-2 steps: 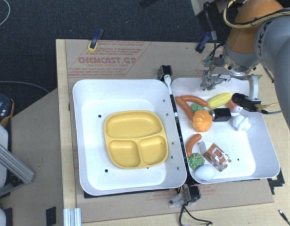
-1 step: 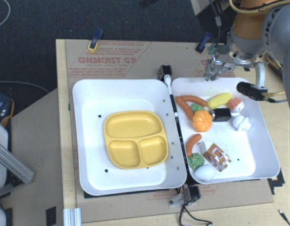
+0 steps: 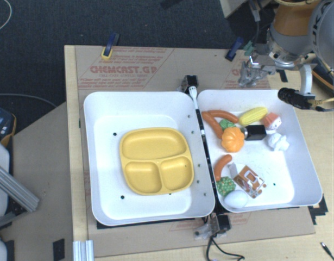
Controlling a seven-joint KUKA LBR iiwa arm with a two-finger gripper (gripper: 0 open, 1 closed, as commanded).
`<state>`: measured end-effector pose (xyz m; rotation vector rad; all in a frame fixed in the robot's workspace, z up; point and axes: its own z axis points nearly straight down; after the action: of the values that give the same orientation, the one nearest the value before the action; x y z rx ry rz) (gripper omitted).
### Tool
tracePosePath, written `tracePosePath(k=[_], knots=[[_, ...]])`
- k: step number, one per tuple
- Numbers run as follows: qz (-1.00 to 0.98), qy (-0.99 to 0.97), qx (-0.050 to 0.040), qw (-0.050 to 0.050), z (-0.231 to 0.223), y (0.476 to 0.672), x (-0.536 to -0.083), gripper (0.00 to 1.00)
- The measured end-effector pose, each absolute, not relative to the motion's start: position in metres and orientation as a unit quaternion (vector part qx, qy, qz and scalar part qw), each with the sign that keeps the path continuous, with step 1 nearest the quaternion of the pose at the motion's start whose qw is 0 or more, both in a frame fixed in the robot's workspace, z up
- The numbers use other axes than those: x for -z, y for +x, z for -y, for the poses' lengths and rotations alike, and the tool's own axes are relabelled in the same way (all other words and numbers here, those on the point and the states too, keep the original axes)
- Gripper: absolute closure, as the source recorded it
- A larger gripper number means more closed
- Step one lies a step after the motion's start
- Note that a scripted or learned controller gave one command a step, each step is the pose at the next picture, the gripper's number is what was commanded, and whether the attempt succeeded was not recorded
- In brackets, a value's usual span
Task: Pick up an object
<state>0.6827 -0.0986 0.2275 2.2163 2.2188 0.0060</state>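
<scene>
The tabletop [image 3: 128,64] carries two white bins side by side. The left bin [image 3: 101,118] holds a yellow divided tray [image 3: 155,160]. The right bin [image 3: 302,167] is where the pickings are, all crowded toward its left half. The arm [image 3: 302,15] hangs at the far right corner, outside the bin's far rim, and its pincer [image 3: 252,69] sits just beyond that rim; from here I cannot tell how it stands, the metal parts blur together.

So everything lies nearer than the pincer and slightly left. Closest to it is the corn cob [image 3: 252,115], long axis running left to right with a slight tilt. Beside that is a curved sausage [image 3: 218,118], then the orange pumpkin [image 3: 233,138] touching a black block [image 3: 255,132]. Toward the near edge are a smaller sausage [image 3: 222,166], a brown-and-white piece [image 3: 250,180], a green bit [image 3: 226,186] and a white egg [image 3: 235,200]. My guess is the corn is the shortest reach: straight toward the near side, then down.
</scene>
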Motion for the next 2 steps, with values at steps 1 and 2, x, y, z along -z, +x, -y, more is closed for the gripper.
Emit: tracePosePath(k=[1,2], knots=[[-0.708,0.706,0.0007,-0.002,0.053,0.664,-0.218,1.00],[-0.709,0.705,0.0007,-0.002,0.007,0.651,-0.212,1.00]])
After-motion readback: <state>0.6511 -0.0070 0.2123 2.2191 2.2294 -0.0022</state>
